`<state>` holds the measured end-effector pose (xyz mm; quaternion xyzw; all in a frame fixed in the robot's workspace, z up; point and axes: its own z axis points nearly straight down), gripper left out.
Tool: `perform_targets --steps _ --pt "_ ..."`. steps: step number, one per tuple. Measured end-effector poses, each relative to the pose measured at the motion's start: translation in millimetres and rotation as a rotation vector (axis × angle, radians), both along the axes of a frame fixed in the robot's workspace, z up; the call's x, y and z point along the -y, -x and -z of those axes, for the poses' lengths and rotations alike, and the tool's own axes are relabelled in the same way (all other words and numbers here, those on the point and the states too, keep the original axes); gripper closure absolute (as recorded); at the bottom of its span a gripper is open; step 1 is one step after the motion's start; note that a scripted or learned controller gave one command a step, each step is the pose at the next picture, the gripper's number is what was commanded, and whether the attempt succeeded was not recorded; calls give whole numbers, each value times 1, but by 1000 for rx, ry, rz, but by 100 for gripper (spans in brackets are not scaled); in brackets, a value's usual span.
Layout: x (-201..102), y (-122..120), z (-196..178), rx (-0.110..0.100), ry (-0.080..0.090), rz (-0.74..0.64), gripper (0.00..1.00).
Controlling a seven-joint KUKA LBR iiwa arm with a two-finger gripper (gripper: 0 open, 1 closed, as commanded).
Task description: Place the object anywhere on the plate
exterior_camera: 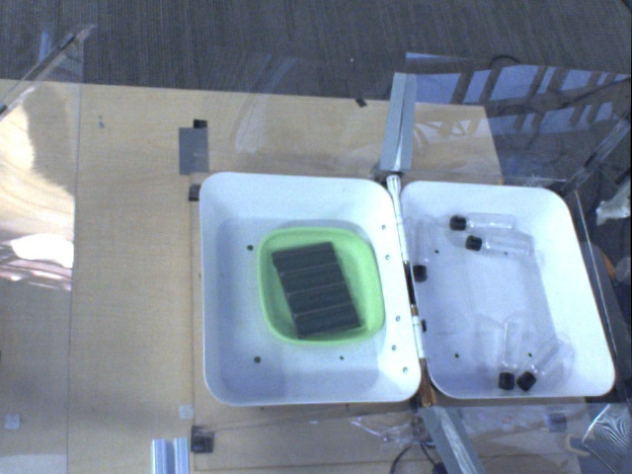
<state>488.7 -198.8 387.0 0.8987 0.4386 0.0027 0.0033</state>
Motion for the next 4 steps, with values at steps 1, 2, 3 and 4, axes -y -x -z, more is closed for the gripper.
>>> perform_targets --steps 1,2,3,4 --pt "-10 0 89 -5 -3 48 0" --pt "-3 0 -27 4 0 187 0" --pt "0 1 94 -5 -4 221 0" --pt "1 0 -41 5 0 196 0"
